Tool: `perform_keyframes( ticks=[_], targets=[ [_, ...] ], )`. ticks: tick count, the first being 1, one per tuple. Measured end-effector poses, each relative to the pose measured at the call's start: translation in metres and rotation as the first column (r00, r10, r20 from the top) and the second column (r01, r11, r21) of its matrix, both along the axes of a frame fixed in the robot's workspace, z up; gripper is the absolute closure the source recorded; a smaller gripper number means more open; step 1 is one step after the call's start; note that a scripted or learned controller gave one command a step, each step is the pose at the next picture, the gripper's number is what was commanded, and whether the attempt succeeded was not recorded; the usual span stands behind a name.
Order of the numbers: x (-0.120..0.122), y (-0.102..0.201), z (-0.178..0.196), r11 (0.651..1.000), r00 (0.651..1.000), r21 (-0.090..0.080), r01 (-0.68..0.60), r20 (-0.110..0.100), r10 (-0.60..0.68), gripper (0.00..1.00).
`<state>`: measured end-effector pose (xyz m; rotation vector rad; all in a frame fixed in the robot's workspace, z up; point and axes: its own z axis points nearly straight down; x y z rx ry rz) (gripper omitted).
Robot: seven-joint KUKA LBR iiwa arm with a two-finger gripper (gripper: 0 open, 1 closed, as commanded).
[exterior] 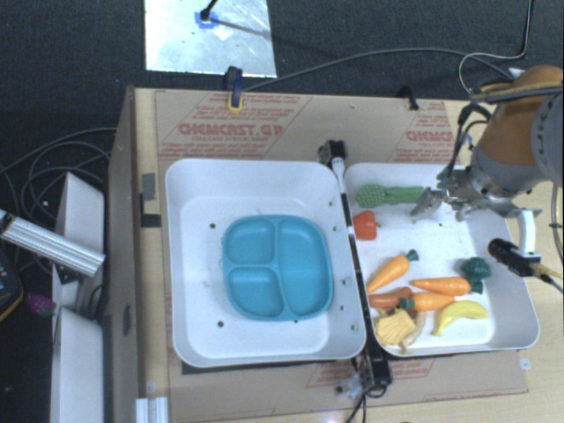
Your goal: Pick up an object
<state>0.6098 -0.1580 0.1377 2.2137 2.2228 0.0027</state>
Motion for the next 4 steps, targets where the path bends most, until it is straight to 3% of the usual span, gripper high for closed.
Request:
perform_keyframes(
  ticks=[1, 2, 3, 4],
  targets=[
    [0.056, -0.031, 0.024, 1.000, 1.000, 0.000, 0.000, 0.000, 0.000, 0.00],
    [-0.037, 0.063, -0.001, 1.000, 1.000, 0.004, 0.000, -0.005, 0.000, 0.00],
    [-0.056, 0.075, -0.054, 1.000, 1.000, 0.002, 0.002, -0.004, -0.002, 0.00],
    [-0.056, 0.075, -0.043, 1.000, 1.000, 0.002, 0.001, -0.002, -0.001, 1.00]
  ],
)
